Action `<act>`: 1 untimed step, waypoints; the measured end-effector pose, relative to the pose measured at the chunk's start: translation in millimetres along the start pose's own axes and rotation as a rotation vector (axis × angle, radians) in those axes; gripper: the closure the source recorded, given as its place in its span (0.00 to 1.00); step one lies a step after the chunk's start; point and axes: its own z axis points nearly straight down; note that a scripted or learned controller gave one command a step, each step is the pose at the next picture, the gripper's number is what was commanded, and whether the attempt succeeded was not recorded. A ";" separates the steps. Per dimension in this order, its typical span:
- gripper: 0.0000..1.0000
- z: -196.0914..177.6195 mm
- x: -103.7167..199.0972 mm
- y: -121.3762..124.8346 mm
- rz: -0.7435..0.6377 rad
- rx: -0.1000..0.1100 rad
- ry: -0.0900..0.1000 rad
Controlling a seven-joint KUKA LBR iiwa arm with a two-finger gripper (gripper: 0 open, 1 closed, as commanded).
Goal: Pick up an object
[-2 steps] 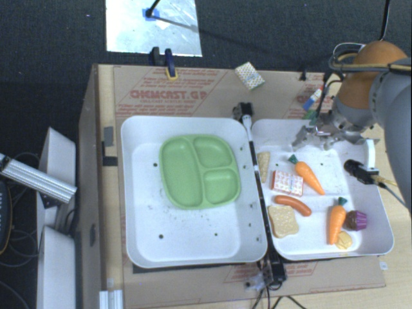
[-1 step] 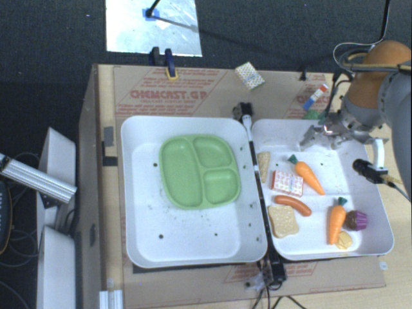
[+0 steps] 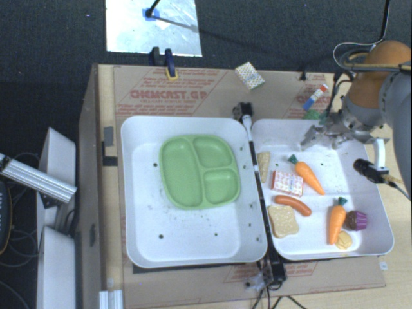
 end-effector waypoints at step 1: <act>0.00 0.9 7.8 -0.4 -0.002 0.001 0.001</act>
